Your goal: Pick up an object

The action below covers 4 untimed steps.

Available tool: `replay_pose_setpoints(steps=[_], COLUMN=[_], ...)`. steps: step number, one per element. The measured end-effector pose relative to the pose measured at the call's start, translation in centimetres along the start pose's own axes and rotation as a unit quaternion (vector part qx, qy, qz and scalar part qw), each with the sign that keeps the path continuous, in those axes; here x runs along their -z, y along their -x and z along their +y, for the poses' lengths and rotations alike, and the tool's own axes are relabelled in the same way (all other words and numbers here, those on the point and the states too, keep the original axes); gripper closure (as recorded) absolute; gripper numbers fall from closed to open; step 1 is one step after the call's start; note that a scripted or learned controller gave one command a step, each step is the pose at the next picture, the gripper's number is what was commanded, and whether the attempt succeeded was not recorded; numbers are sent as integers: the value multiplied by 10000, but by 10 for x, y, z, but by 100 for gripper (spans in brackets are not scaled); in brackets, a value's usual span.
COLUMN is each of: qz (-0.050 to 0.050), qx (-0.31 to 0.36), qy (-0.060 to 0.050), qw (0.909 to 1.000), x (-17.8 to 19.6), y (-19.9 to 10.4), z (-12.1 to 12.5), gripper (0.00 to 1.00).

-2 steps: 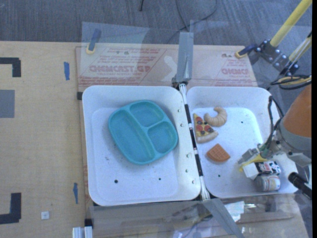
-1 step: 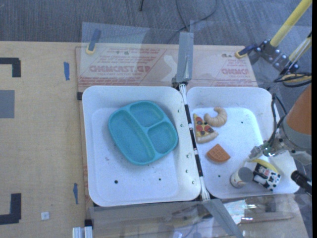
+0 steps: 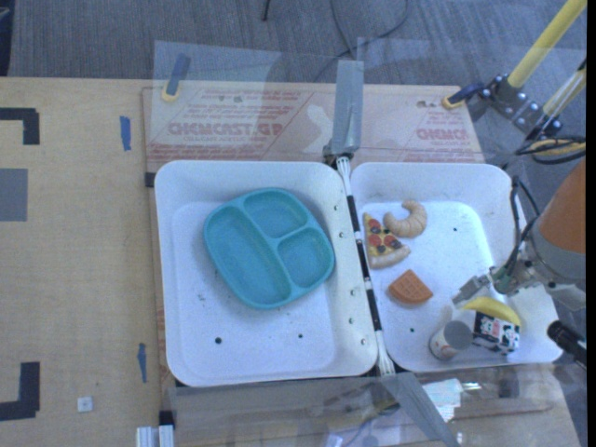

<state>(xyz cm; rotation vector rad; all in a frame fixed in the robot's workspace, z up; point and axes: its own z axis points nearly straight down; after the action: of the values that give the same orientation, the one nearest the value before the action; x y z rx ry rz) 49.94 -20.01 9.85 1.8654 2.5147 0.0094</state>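
Nearby: croissant, pizza slice, teal tray.

A tan wooden bench with black markings meets grey carpet.

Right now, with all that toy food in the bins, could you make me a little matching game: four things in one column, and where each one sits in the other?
Things:
1. teal divided plate
2. croissant
3. pizza slice
4. banana

Places:
A. right bin, front right corner, just under the gripper
B. left bin, on its own
C. right bin, back part, right of the pizza slice
D. right bin, against the divider between the bins

Pairs: 1-B, 2-C, 3-D, 4-A
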Motion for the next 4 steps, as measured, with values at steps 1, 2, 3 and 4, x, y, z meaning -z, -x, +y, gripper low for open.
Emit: replay_pose_setpoints(steps=[1,2,3,4], qz=[-9,1,22,-2], qx=[654,588,660,685], qy=[-6,-10,-68,-59], qw=[9979,9983,9978,9976], x=[-10,-11,-13,-2], y=[-28,-52,-34,-35], z=[63,135,185,187], gripper=[0,0,0,100])
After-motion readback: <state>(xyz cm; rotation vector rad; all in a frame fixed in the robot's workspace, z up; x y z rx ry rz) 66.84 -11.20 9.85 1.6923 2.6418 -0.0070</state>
